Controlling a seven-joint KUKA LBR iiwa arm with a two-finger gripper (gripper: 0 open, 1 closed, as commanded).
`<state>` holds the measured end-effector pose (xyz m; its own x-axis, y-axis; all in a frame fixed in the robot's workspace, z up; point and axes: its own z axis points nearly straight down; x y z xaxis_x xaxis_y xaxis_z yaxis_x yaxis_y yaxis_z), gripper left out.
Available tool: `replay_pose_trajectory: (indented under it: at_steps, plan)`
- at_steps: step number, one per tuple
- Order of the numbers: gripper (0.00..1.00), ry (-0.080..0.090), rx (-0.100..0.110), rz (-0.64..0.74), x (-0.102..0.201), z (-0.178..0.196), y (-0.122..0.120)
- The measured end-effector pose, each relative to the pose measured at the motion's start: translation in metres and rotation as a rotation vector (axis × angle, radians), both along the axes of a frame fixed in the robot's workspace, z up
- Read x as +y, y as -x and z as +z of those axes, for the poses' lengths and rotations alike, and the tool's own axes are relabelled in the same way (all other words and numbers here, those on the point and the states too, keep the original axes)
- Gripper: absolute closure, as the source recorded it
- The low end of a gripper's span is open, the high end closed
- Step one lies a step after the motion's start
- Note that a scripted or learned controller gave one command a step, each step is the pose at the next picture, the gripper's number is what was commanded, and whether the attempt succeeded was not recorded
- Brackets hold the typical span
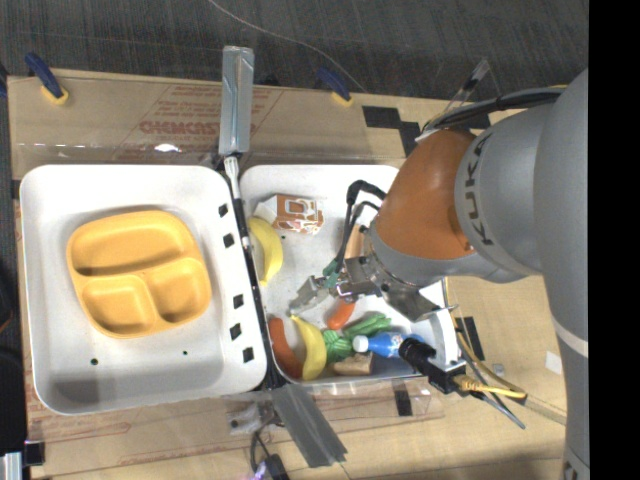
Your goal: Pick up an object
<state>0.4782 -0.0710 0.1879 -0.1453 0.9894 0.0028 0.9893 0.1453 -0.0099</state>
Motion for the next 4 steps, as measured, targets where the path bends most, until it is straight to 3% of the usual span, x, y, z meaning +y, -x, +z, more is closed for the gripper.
replay_pose_trajectory:
  at_steps: [1, 2, 3, 4]
  plan:
    - [0.00, 0.001, -0.003, -0.022, -0.028, -0.054, 0.003]
    - [0.00, -0.001, -0.008, 0.065, -0.054, -0.096, -0.016]
    - [0.00, 0.000, -0.009, 0.125, -0.054, -0.077, -0.061]
    - [0.00, -0.001, -0.010, 0.383, -0.034, -0.096, 0.001]
